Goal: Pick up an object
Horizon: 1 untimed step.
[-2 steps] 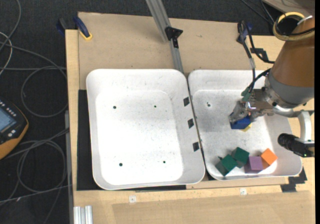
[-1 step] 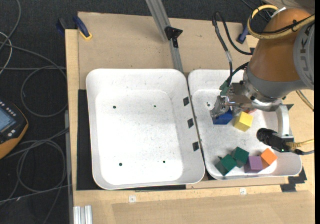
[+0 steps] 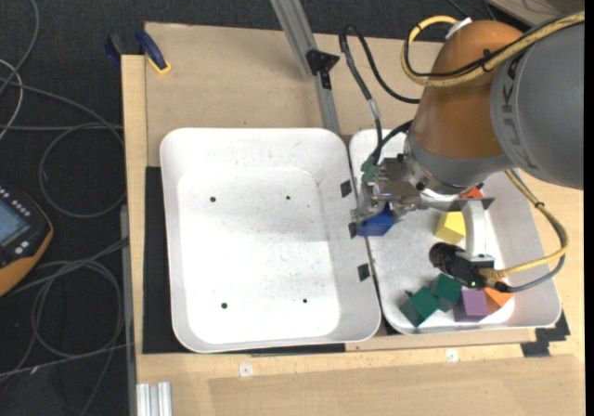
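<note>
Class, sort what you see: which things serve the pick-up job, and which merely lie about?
Job: end effector; blue block; yellow block; green block; purple block; right bin.
Lying about: left bin; blue clamp; floor cables.

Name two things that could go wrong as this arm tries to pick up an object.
1. The blue block sits right at the gripper, close to the right bin's left wall; a grasp there may clip the wall or slip off.
2. The green block and purple block lie crowded together; reaching there might nudge both.
</note>
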Tool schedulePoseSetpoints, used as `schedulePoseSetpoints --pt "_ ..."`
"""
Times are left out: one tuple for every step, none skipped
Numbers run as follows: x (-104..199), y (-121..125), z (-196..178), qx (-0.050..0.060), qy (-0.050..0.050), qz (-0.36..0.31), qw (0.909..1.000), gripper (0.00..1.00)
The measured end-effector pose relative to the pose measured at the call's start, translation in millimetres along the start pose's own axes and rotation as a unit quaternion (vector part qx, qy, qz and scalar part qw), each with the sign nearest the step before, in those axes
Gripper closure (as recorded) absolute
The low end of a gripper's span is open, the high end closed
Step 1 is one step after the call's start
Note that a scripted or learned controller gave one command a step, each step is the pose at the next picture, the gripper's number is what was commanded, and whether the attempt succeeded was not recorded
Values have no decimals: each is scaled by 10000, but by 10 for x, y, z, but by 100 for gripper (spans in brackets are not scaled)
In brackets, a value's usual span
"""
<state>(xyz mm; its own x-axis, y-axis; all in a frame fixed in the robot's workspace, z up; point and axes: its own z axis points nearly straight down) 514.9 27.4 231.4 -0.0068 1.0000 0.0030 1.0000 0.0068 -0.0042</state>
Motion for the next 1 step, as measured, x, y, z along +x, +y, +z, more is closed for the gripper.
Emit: schedulePoseSetpoints --pt "583 126 -121 -26 -1 -5 10000 100"
